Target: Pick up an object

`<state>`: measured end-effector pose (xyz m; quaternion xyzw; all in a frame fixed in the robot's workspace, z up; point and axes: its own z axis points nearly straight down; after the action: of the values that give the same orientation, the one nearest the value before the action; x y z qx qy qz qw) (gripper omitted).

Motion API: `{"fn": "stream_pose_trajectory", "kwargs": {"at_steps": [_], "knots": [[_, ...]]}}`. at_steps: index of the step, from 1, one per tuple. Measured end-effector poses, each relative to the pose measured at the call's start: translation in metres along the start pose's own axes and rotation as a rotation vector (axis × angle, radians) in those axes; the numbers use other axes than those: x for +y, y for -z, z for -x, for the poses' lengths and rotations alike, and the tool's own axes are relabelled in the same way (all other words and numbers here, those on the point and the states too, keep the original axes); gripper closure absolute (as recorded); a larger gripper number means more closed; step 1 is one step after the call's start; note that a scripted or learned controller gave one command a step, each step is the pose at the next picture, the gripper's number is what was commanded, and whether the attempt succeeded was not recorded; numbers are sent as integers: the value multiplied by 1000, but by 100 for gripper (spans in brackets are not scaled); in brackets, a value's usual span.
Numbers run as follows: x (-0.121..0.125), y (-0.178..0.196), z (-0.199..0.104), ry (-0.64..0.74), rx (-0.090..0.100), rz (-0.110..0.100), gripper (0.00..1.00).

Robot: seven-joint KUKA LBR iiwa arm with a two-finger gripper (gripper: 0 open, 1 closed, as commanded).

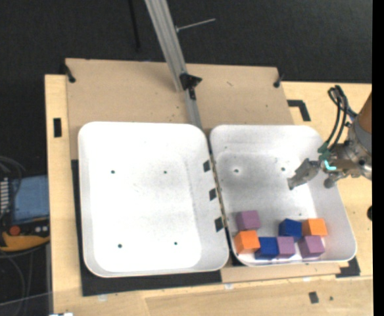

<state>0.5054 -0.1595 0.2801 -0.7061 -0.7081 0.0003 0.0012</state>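
Small purple, orange and blue cubes [281, 237] cluster at the near edge of the right shallow white bin [264, 143] on the desk, jaws [313, 172] hovering above them, grip state indiscernible, holding nothing visible.

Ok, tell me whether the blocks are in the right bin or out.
In: the blocks all lie inside the right bin, clustered along its near edge.
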Motion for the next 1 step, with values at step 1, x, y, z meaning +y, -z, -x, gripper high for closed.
{"fn": "stream_pose_trajectory", "kwargs": {"at_steps": [1], "knots": [[1,2,0,-2,-1,4,0]]}}
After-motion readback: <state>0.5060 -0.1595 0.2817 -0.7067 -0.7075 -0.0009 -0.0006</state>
